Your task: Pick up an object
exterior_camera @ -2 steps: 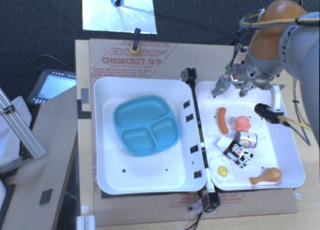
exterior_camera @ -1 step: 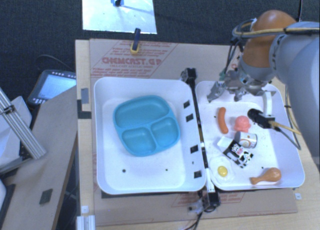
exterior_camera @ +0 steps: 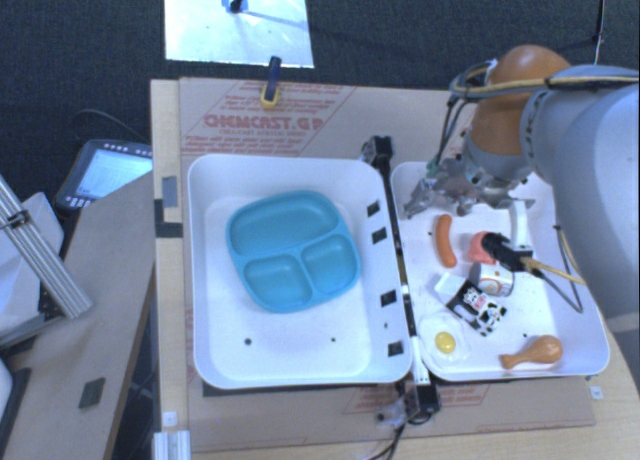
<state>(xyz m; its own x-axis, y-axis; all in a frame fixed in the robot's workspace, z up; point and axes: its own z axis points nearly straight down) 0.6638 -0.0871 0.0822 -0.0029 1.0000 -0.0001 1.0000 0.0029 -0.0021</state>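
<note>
My gripper (exterior_camera: 437, 198) hangs over the far left part of the right bin (exterior_camera: 585, 333), just above an orange sausage (exterior_camera: 445, 240). Nothing shows between its tips. To the right of the sausage lies a small red piece (exterior_camera: 479, 245) beside a white piece (exterior_camera: 488, 279). Closer to the front are a black-and-white patterned item (exterior_camera: 474, 306), a fried egg (exterior_camera: 443, 341) and a tan chicken drumstick (exterior_camera: 533, 352).
The left bin (exterior_camera: 205, 278) holds a blue divided plate (exterior_camera: 292, 248). A black-clipped divider (exterior_camera: 390, 248) runs between the two bins. The grey arm (exterior_camera: 590, 168) covers the right bin's far right side. A tablet (exterior_camera: 100, 176) lies off the bench at left.
</note>
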